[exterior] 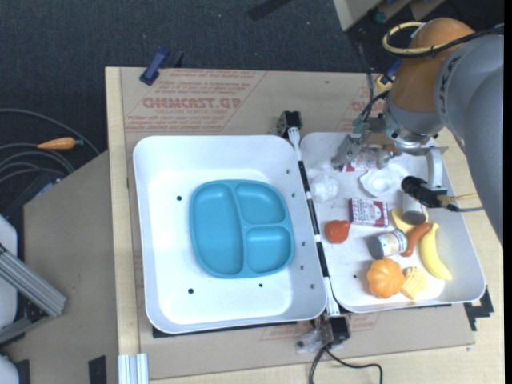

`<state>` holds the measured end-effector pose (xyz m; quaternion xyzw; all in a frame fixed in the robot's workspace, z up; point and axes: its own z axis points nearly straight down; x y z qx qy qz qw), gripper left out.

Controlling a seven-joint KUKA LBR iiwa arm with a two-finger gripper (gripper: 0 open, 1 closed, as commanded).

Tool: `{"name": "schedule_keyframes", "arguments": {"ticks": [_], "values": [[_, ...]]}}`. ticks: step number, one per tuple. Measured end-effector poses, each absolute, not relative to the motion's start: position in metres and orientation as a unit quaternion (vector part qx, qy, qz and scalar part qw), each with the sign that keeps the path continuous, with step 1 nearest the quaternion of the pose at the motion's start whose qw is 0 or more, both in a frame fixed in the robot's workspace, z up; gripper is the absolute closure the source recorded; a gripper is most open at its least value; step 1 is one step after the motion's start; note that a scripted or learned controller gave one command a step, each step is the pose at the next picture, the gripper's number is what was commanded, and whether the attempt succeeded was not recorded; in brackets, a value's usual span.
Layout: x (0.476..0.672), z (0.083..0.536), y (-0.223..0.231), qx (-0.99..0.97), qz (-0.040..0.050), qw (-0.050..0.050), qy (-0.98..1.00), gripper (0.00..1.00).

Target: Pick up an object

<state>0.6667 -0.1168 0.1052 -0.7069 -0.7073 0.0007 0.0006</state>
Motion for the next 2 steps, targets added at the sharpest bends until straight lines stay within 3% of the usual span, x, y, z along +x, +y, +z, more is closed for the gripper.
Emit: {"name": "schedule_keyframes", "arguments": {"ticks": [1, 2], "values": [[0.665, 0.084, -0.092, -0.708, 0.0028, 0.003, -0.707, 0.0], [0.665, 0.095, -0.093, -0.708, 0.0038, 0.003, -0.707, 1.0]]}}
